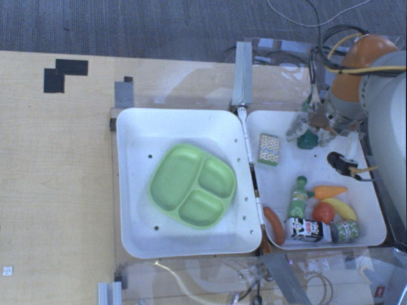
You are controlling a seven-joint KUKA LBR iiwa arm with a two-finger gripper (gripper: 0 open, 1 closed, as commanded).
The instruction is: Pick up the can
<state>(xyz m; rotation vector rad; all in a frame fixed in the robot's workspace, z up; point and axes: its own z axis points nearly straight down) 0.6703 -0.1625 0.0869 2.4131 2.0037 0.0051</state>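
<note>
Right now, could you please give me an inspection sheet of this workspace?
Surface: wooden bench bearing left bin and right bin.
Job's things: can in right bin's near right corner.
Clutter: green tray in left bin; box, bottle, carrot, tomato, banana, sausage, carton.
Grippers: gripper over right bin's far end, away from can.
Cables: loops on arm.
Surroundings: grey carpet.
</note>
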